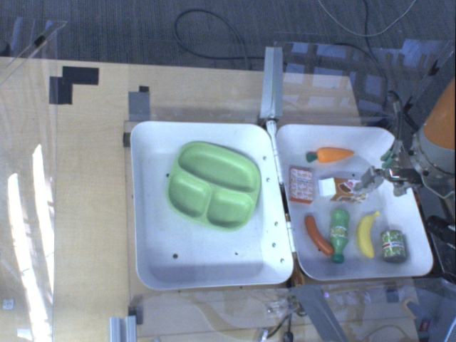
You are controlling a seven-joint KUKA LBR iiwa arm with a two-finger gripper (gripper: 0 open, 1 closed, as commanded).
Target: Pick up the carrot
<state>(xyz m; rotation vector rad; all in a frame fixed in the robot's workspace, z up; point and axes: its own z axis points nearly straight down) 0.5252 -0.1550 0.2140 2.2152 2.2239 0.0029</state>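
The carrot (333, 154) lies on its side at the far end of the right bin (420, 262), green top pointing left, touching nothing else. The hand (376, 177) hangs over the right edge of that bin, to the right of the carrot and a little nearer, apart from it. Whether its fingers are parted or closed cannot be told; nothing is seen between them.

Also in the right bin: a red and white packet (301, 184), a small snack bag (347, 189) beside the hand, a sausage (318, 234), a green bottle (339, 234), a banana (366, 234) and a can (392, 245) along the near side.

The left bin (153, 262) holds a green divided plate (213, 184). Both bins rest on the wooden bench (78, 212).
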